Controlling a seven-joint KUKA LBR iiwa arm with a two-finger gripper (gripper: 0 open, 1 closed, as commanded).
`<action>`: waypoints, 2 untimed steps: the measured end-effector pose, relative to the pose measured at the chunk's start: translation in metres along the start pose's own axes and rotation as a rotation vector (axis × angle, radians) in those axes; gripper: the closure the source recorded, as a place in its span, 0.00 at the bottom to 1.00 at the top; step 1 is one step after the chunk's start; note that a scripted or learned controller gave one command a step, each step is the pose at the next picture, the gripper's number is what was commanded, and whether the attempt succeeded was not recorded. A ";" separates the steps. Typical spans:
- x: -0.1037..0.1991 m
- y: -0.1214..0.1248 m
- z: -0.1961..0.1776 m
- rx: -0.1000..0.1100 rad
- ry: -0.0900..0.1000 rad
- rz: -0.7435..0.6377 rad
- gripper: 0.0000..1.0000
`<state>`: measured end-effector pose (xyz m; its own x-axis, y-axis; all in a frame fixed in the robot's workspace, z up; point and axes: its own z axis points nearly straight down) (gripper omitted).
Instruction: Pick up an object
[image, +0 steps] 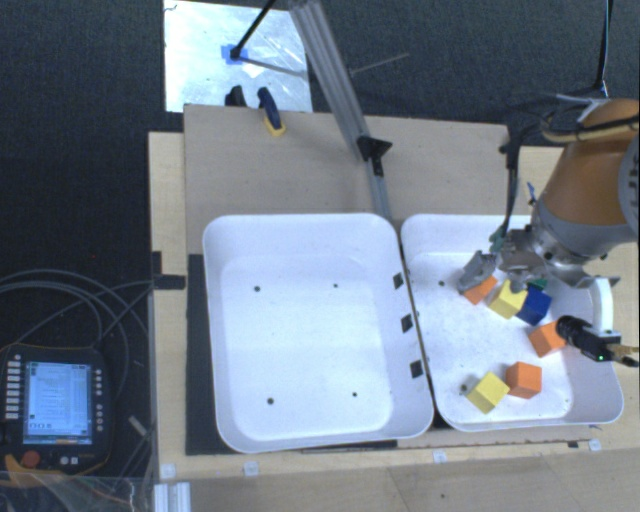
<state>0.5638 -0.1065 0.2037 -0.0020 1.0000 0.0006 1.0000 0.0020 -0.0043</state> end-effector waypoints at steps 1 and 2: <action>-0.001 0.008 0.058 -0.001 0.000 -0.001 0.00; -0.001 0.008 0.100 -0.001 0.000 -0.001 0.00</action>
<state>0.5717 -0.1076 0.1037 -0.0027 1.0000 0.0003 1.0000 0.0027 -0.0028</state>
